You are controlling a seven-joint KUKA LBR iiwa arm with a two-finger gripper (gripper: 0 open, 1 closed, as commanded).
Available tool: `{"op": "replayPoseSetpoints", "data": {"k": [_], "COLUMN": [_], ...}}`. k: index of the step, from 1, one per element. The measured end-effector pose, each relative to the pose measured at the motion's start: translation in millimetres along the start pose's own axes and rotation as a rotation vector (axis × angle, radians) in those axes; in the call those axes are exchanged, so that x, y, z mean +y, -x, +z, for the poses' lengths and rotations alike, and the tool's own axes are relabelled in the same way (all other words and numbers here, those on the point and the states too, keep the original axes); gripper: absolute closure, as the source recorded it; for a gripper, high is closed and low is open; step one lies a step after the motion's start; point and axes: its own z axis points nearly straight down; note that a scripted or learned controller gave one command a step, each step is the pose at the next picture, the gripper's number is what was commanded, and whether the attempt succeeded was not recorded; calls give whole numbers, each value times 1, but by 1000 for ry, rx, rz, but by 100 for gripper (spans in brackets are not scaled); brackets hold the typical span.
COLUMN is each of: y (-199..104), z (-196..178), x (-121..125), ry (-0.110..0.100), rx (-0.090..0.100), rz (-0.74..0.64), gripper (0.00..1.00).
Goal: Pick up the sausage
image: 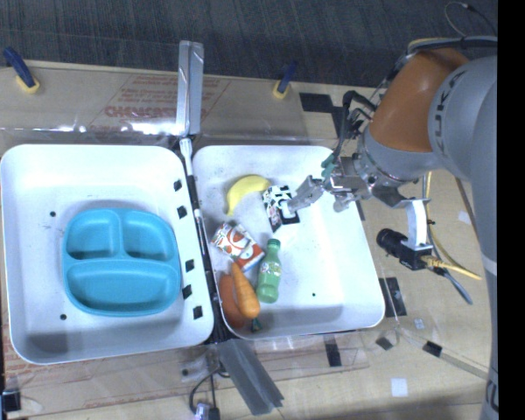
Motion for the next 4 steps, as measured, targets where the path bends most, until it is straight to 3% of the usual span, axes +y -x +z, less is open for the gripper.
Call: {"op": "replayPoseSetpoints", "data": {"k": [1,2,3,4], "y": [-24,-26,-20,8], "z": [118,121,72,119], "x": [-5,67,16,-1], "ry": [8,3,0,0], "rx": [-3,0,0,-1], "rz": [28,66,131,112], "gripper": [0,0,0,0]}}
